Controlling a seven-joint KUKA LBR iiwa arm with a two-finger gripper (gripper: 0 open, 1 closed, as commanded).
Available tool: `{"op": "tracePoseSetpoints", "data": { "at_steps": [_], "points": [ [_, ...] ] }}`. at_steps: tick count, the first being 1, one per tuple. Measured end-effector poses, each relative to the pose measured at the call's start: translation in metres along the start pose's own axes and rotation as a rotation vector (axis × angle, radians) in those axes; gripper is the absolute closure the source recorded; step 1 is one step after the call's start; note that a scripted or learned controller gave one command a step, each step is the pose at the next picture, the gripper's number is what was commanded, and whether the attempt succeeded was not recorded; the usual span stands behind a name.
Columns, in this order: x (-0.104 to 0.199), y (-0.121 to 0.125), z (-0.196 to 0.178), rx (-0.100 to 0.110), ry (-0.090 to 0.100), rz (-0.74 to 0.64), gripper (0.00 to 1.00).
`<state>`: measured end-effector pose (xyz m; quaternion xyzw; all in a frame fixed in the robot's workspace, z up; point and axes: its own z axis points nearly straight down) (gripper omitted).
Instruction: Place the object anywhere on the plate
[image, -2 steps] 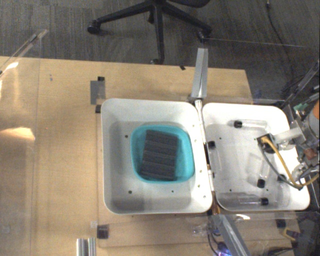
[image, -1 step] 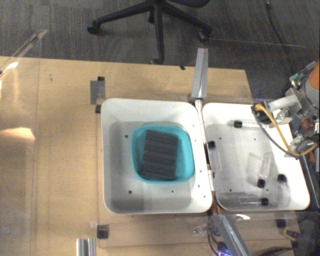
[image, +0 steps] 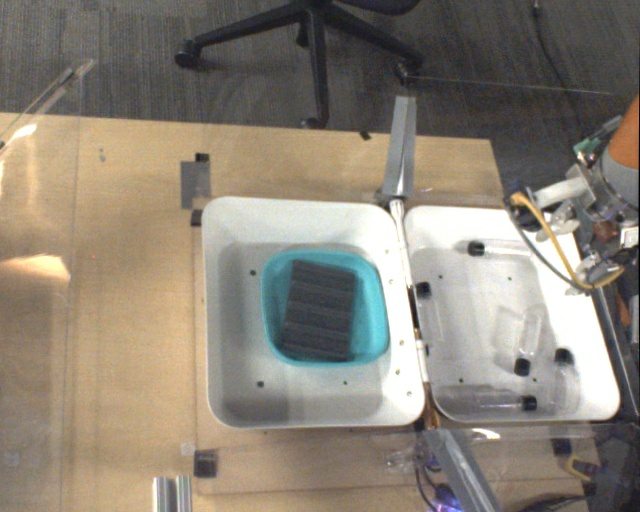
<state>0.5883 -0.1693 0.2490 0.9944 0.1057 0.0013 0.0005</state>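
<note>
Nearest the camera runs the front rim of the left bin (image: 300, 418), a shallow white tray whose walls stop anything from sliding off the bench. Inside it sits the turquoise plate (image: 375, 310), square with rounded corners and a raised lip, set a little right of the middle so I can reach it from my side. The dark ridged block (image: 320, 310) lies flat on that plate, slightly skewed, well inside the lip on every side. By my reckoning the job is already met: the object rests on the plate and nothing presses on it.

Beside it, the right bin (image: 600, 400) holds several clear tubes with black caps (image: 500, 403), scattered along its near wall and far corner, apart from one another.

Farther back and to the right, my wrist (image: 605, 215) hangs over the right bin's far edge, trailing a yellow cable (image: 550, 245). I cannot tell whether my claw is open or closed from here; its tips are lost among the fittings.
</note>
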Motion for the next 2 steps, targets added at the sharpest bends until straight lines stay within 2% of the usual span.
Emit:
{"op": "tracePoseSetpoints", "data": {
  "at_steps": [1,2],
  "points": [
    [0.054,0.047,0.000,-0.001,0.001,-0.027,0.00],
    [0.028,-0.002,0.003,0.001,0.001,0.002,0.00]
  ]
}}
